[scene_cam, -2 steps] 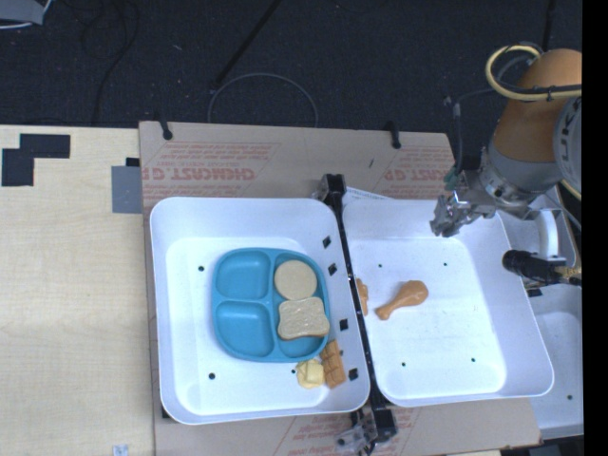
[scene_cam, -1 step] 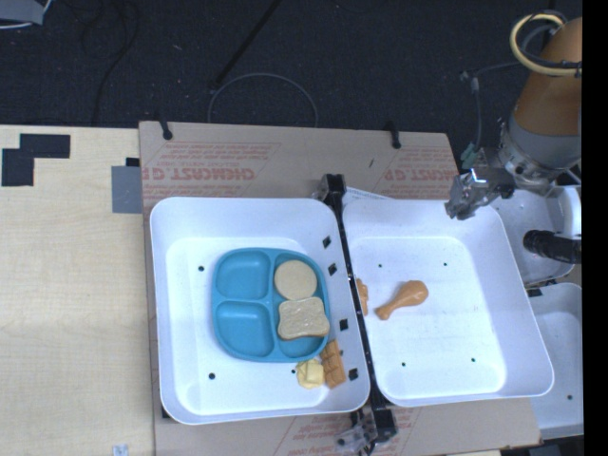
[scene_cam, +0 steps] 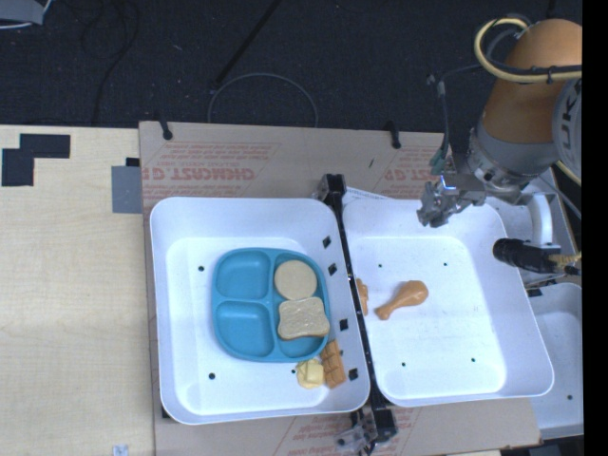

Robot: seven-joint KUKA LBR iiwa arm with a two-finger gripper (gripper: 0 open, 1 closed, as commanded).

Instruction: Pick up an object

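Yellow and orange food bits (scene_cam: pixel 321 369) sit at the left bin's (scene_cam: pixel 180 350) near edge, beside a blue tray (scene_cam: pixel 237 312) holding bread. A drumstick (scene_cam: pixel 404 298) lies in the right bin (scene_cam: pixel 475 369), well apart from the gripper (scene_cam: pixel 439 207) over its far rim; finger state cannot be told. A good pick would descend centred over the drumstick's thick end.

Even, fairly bright overhead light fills the scene. The two shallow white plastic bins (scene_cam: pixel 446 369) look almost washed out, with only faint, soft shadows along their walls. The dark floor (scene_cam: pixel 237 46) at the top stays dim and grainy. Detail is slightly soft throughout, and the grey two-finger gripper (scene_cam: pixel 437 207) looks blurry.
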